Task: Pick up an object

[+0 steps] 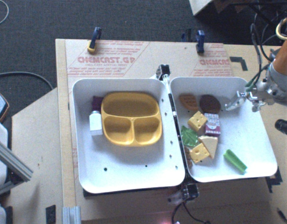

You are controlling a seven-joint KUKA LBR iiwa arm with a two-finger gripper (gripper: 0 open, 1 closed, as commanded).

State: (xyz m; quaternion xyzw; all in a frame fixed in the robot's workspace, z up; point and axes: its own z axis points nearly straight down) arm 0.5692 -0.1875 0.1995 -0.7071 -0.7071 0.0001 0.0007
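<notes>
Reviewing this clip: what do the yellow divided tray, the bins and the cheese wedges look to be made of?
Yellow divided tray: likely moulded plastic, matte, with rounded compartment ridges and uniform colour. White bins: thin formed plastic, smooth with a slight sheen and rolled rims. Cheese wedges: toy food, probably plastic or foam; flat yellow with holes, too small to tell which.

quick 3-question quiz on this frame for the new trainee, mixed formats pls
1. True or false: the yellow divided tray lies in the right bin.
2. Which thing lies nearest the right bin's front right corner? A) green block B) dark round cookie C) small white bottle
3. Fill in: the gripper hovers over the ___ bin.

Key
1. False; it lies in the left bin.
2. A
3. right, near its back right part, beside the dark round cookie.
</notes>
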